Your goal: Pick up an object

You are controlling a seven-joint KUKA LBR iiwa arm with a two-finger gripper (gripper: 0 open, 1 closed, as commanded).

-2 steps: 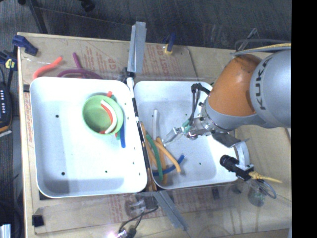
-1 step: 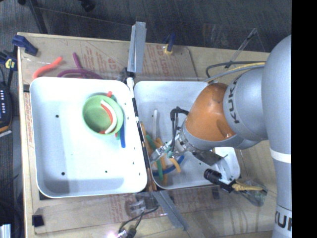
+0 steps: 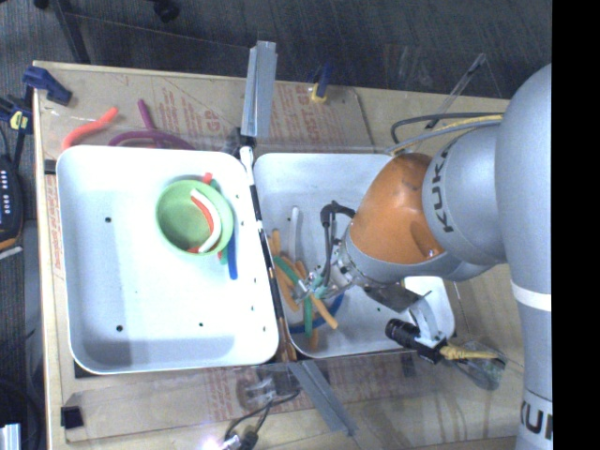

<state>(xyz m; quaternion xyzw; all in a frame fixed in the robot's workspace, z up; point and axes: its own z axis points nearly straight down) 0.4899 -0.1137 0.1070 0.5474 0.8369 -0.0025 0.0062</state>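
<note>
Camera view: tool (image 3: 323,284) low in right bin (image 3: 375,172), buried among orange and green sticks (image 3: 305,293) beside left wall; grip state impossible to tell. In left bin (image 3: 94,251), green bowl (image 3: 192,216) holding red strip, blue stick alongside.

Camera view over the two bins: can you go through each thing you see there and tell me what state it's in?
Left bin: level on the bench, holding a bowl.
Green bowl: upright, with red, white and blue pieces at its right rim.
Right bin: holding a heap of sticks at its left side.
Sticks: orange, green and blue, lying crossed in a pile.
Gripper: down in the right bin, at the stick pile.
</note>
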